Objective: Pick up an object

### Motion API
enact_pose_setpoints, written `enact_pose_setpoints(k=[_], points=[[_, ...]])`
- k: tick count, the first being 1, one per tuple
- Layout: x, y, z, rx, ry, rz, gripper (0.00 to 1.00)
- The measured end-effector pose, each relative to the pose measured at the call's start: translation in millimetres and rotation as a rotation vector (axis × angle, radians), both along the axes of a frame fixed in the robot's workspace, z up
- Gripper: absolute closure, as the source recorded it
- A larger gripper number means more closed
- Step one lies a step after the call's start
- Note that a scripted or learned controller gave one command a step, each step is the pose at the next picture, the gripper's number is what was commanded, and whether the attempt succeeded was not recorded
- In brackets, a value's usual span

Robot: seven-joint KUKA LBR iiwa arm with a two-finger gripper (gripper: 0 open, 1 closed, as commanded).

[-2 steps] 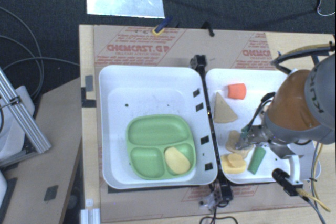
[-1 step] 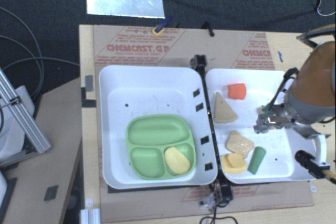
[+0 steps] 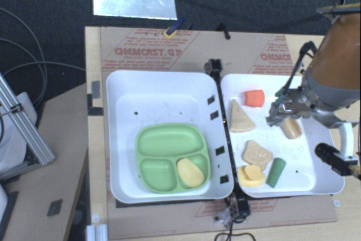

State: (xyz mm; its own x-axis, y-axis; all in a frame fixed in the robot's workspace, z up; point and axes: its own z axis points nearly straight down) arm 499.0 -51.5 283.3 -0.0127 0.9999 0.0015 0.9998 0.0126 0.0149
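Two white bins side by side: left bin point(image 3: 124, 99) holds a green divided tray point(image 3: 163, 147) with a yellow piece point(image 3: 190, 172) in its lower-right compartment. Right bin point(image 3: 321, 178) has loose food spread apart, easy to reach singly: orange block point(image 3: 255, 98), cheese wedge point(image 3: 240, 118), bread slice point(image 3: 257, 153), green cylinder point(image 3: 275, 172). Arm point(image 3: 338, 59) comes in from the right; gripper point(image 3: 285, 114) sits just over the tan piece point(image 3: 292, 129), likely the target. Can't tell whether it's spread or closed; nothing visibly held.

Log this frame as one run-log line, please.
phase: reaching | gripper: over right bin, beside tan piece | held: nothing seen | left bin: green tray with yellow item
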Motion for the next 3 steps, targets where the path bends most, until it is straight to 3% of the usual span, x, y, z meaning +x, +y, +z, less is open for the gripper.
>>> enact_pose_setpoints(k=[1, 2, 3], points=[[-14.1, 35.0, -104.4, 0.001, 0.023, -0.006, 1.00], [-10.7, 32.6, -88.1, -0.001, 0.010, -0.006, 1.00], [-10.7, 68.7, 55.1, 0.001, -0.001, -0.002, 1.00]])
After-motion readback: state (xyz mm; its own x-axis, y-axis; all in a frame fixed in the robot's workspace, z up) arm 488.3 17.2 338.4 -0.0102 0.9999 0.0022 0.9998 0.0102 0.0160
